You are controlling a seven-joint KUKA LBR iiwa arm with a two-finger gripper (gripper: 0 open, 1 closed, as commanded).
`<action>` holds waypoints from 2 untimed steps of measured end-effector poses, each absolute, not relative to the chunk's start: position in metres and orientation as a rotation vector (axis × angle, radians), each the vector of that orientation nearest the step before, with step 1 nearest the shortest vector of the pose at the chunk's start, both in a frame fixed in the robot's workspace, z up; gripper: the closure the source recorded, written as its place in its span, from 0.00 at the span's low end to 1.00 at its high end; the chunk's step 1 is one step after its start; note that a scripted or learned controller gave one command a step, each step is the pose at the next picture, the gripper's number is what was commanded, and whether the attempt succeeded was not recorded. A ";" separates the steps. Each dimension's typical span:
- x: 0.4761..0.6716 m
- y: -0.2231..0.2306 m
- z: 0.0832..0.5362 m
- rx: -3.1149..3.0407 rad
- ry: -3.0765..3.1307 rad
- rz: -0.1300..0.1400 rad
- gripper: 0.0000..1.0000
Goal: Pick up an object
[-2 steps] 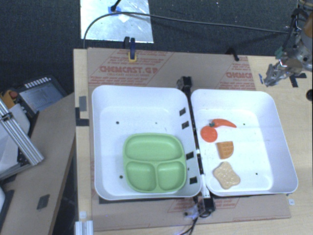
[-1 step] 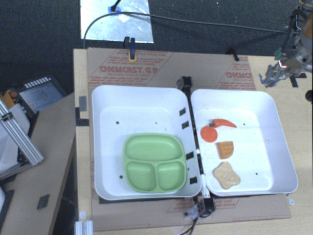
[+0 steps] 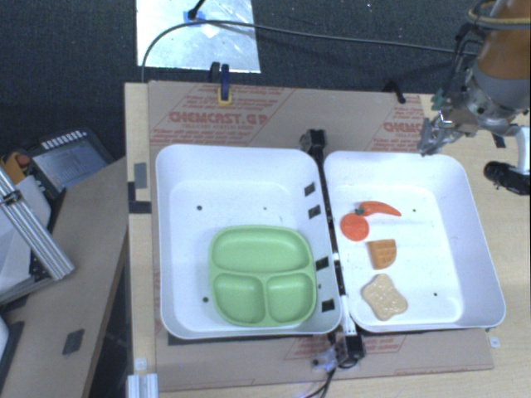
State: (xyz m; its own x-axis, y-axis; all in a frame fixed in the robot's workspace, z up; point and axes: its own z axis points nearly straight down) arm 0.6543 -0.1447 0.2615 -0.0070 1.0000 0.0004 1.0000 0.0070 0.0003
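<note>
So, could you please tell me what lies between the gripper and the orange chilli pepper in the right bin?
In the camera view, only bare white bin floor and the bin's far rim separate the gripper from the chilli pepper.

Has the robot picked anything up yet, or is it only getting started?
Nothing looks done yet. The gripper sits above the far edge of the right bin, with nothing seen in it. The red pepper, tomato slice, orange cracker and tan cookie all lie in that bin; the green tray sits in the left bin. Reaching down, gripping and lifting remain.
</note>
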 end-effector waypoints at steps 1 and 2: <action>0.648 -0.094 0.247 -2.216 -2.228 -0.001 1.00; 0.642 -0.045 0.234 -2.213 -2.229 -0.001 1.00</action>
